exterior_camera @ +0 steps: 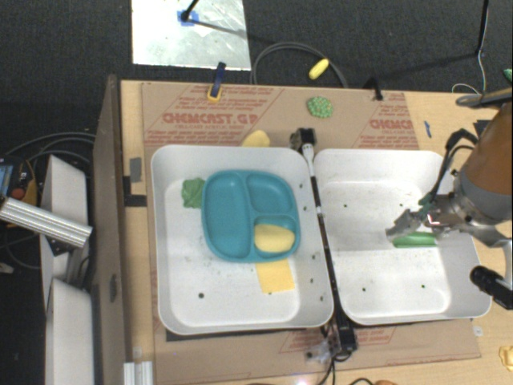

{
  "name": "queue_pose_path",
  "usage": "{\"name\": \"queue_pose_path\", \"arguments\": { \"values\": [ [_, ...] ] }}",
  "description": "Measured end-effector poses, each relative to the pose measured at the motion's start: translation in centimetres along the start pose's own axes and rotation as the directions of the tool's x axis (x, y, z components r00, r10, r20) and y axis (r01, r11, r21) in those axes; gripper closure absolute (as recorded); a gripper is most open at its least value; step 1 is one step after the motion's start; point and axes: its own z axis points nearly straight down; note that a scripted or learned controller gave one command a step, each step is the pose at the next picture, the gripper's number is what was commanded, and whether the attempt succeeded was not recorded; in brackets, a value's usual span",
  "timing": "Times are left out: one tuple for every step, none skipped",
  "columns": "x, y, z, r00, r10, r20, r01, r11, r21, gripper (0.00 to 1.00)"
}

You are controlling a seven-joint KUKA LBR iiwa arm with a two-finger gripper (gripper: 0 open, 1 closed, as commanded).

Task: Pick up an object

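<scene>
Here my claw (pixel 410 224) sits low over the right bin (pixel 377 295), toward its right side, with my grey arm (pixel 489 183) coming in from the right edge. Its tips are right at a small green object (pixel 415 240), a short green stick-like piece lying flat on the bin floor; the tips look to be touching or just above its left end. I cannot tell whether the claw is open or closed, and I cannot tell that the green piece is between its tips.

To the left, the other white bin (pixel 172 295) holds a teal divided plate (pixel 240 215), lying flat. A yellow lemon-shaped piece (pixel 274 237) rests in the plate's near-right compartment. A flat yellow square (pixel 276 277) lies on the bin floor just near of the plate, and a green leafy piece (pixel 192 192) lies against the plate's left edge.

Beyond the bins, on the brown cardboard (pixel 200 115), a round green knobbly piece (pixel 320 107) sits far of the right bin, and a pale yellow piece (pixel 256 139) lies at the left bin's far rim.
</scene>
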Motion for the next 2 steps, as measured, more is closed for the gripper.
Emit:
{"name": "queue_pose_path", "arguments": {
  "values": [
    [-3.7,1.7,7.5,1.000,0.004,0.000,-0.004,1.000,0.004,0.00],
    [-6.0,2.0,13.0,1.000,0.003,0.000,-0.003,1.000,0.004,0.00]
  ]
}}
